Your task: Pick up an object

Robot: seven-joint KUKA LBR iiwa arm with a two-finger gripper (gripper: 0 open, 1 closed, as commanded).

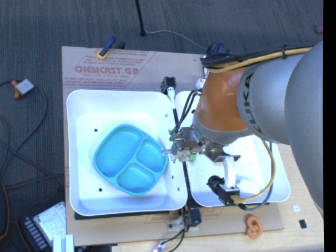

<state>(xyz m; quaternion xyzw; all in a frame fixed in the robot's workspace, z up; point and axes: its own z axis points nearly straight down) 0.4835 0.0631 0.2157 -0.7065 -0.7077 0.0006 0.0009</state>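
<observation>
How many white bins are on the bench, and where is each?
2. The left bin holds a blue divided plate; the right bin sits beside it, largely covered by the arm, so things inside may be hidden.

lab: robot arm [252,98], cabled bench [105,67]

A large grey robot arm [286,96] enters from the right side of the scene and bends down toward the middle. A broad orange band [223,101] wraps the arm just above its wrist. Below the band, the gripper [176,150] points leftward and sits low. Cables run along the arm and loop beneath the wrist.
</observation>
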